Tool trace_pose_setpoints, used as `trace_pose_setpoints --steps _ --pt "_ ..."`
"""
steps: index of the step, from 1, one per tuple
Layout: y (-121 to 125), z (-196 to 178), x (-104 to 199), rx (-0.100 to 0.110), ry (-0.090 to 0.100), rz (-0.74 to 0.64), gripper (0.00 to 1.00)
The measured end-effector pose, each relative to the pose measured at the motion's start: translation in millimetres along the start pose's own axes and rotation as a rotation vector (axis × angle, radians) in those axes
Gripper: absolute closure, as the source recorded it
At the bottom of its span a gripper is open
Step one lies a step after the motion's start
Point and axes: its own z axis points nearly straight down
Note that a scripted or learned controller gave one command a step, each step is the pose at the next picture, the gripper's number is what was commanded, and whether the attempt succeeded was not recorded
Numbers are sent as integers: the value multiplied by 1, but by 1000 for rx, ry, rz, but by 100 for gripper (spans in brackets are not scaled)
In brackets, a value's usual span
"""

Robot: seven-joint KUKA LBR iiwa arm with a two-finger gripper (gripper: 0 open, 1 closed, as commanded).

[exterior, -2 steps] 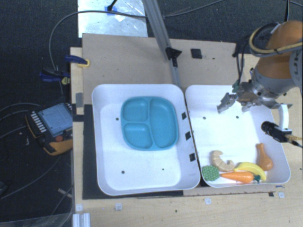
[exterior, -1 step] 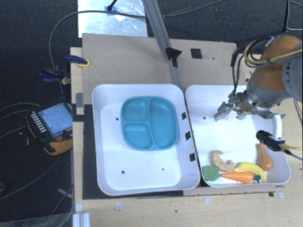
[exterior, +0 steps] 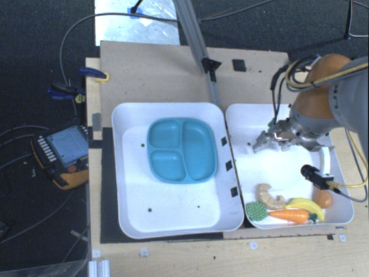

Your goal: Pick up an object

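My gripper [exterior: 272, 141] hangs over the back half of the right bin [exterior: 248, 120], open, with nothing between its fingers. Toy foods lie clustered at the bin's front, well apart from it: a tan curled pastry [exterior: 269, 195], a green broccoli [exterior: 256, 211], an orange carrot [exterior: 289, 216], a yellow banana [exterior: 305, 204] and a brown-orange piece [exterior: 324, 199] at the right wall. The bin floor directly under the gripper is bare white.
The left bin [exterior: 130, 212] holds a blue divided plate [exterior: 182, 149] near its back. A raised wall separates the two bins. A grey pole [exterior: 193, 27] slants across the bench at the back. Cables and a handheld device [exterior: 63, 149] lie left of the bench.
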Motion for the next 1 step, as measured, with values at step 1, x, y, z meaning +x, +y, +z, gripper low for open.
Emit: trace_pose_setpoints --steps 1 --pt "2 -14 0 -7 -1 1 100"
